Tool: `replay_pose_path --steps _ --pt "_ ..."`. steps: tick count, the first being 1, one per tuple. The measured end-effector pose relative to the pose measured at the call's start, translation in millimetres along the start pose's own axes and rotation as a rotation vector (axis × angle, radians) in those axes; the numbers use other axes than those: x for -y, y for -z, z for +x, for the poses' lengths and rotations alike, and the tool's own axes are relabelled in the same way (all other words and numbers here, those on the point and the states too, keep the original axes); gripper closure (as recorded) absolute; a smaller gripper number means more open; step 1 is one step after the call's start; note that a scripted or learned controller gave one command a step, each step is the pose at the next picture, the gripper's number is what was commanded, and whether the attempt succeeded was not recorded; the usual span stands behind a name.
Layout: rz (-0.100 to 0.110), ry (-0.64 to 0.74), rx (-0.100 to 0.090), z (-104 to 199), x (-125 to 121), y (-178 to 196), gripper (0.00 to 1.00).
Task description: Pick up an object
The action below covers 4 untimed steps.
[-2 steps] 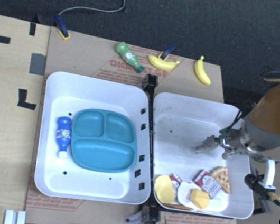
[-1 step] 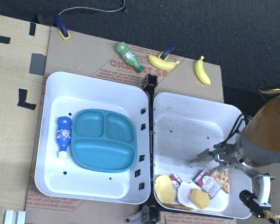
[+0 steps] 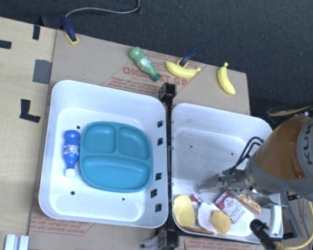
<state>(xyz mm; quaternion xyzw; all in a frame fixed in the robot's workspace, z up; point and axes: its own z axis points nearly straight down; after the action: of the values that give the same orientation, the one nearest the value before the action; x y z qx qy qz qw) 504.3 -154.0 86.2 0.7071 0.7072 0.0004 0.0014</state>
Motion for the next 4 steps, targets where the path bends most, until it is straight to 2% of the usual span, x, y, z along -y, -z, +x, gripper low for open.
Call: replay_pose_path --steps 1,2,3,4 --pt "-0.004 -0.001 0.003 -1 -1 10 1.0" --pt "-0.003 -0.001 0.003 -1 -1 10 0.0" --pt "-0.002 -0.001 0.002 -1 -1 19 1.0" --pt "0.002 -0.001 0.001 -64 -19 104 1.0"
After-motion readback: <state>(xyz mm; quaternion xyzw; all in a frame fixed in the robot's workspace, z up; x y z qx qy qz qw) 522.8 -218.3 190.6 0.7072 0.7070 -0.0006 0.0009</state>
